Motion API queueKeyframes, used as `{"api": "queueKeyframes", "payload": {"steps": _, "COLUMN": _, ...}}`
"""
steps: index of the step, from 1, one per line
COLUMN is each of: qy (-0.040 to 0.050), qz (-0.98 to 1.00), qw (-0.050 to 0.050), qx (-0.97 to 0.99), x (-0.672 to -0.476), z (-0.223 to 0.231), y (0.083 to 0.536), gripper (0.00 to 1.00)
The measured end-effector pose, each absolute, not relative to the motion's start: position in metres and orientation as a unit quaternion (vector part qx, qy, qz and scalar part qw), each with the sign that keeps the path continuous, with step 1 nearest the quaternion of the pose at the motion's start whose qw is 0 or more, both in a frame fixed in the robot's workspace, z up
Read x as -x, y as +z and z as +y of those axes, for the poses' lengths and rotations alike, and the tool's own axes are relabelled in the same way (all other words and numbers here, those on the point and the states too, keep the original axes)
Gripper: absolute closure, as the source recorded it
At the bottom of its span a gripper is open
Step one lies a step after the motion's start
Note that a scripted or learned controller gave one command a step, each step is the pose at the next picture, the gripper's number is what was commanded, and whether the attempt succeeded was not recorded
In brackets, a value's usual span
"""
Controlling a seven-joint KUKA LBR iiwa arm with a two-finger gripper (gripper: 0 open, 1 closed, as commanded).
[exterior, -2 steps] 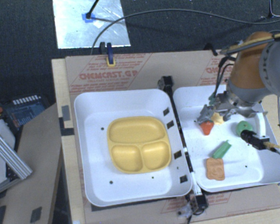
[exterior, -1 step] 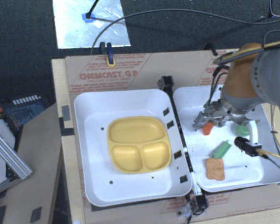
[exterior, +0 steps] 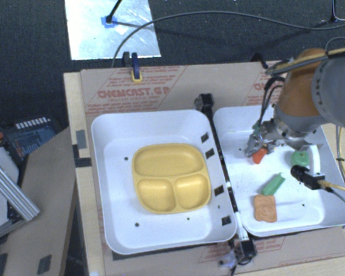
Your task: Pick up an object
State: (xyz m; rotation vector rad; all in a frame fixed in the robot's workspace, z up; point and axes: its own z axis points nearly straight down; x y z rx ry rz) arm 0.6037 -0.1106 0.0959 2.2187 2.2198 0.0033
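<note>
**Gripper parked right on the orange piece**

Camera view: two white bins are set side by side on the bench, presumably so stuff can be moved from one to the other. The left bin (exterior: 112, 170) is taken up by a yellow tray (exterior: 170, 177) sitting dead centre. All the small pickable stuff is kept in the right bin (exterior: 336, 200), which is where the arm (exterior: 314, 93) is reached in from 3 o'clock.

The gripper (exterior: 259, 147) is lowered at about 10 o'clock in the right bin. An orange piece (exterior: 258, 156) is seen right at the fingertips, touching or very nearly. Whether it's actually clamped can't be told, and how far apart the fingers are can't be made out either, too small and cluttered.

Toward 6 o'clock from the gripper, a green block (exterior: 273, 185) and a tan cookie (exterior: 265, 208) are left lying flat. A green knob (exterior: 300, 157) is sat near 3 o'clock of it.
</note>
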Motion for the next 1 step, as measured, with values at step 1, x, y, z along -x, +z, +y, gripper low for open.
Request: {"api": "queueKeyframes", "payload": {"steps": 1, "qy": 0.0019, "qz": 0.709, "qw": 0.003, "qx": -0.706, "x": -0.6152, "z": -0.1123, "y": 0.1528, "gripper": 1.0}}
